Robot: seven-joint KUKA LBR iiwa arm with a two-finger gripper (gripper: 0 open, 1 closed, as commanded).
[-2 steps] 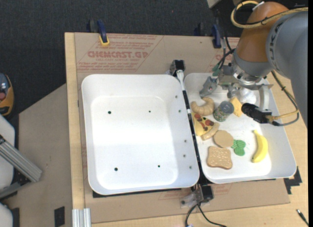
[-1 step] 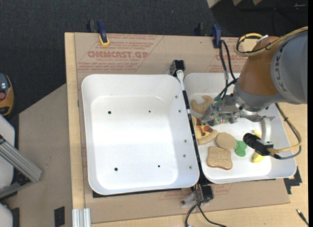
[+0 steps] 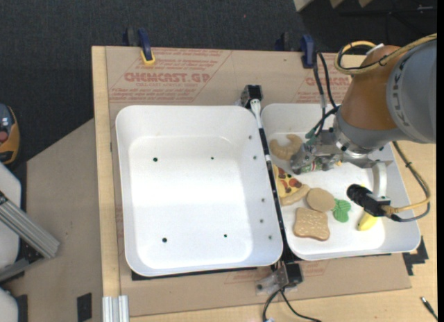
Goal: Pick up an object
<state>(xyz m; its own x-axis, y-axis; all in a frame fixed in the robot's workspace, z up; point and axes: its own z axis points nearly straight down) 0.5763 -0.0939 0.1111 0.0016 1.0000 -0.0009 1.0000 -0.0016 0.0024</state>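
Camera view, read from the left edge of the brown board desk [image 3: 111, 175]: the wide shallow white plastic bin [image 3: 194, 189] sits bare, four small dark dots marking its floor. Its right wall touches the smaller white bin [image 3: 395, 241] at a black centre seam, so that things can go from one bin to the other.

All the toy food lies in that right-hand bin, bunched toward its left wall. A tan bread-like piece [image 3: 283, 149] lies nearest the far edge, then a small pizza slice with red dots [image 3: 290, 187] against the seam, a round tan biscuit [image 3: 320, 199], a toast-shaped brown slice [image 3: 311, 224] toward the near edge, a green leafy piece [image 3: 341, 210] and a yellow piece [image 3: 366, 222] rightmost.

The grey arm's jaws [image 3: 309, 159] hang low over the far-left part of this bin, just right of the bread-like piece, apparently aimed at it. Wiring and the wrist hide the tips, so I cannot tell their opening, nor whether anything is caught.
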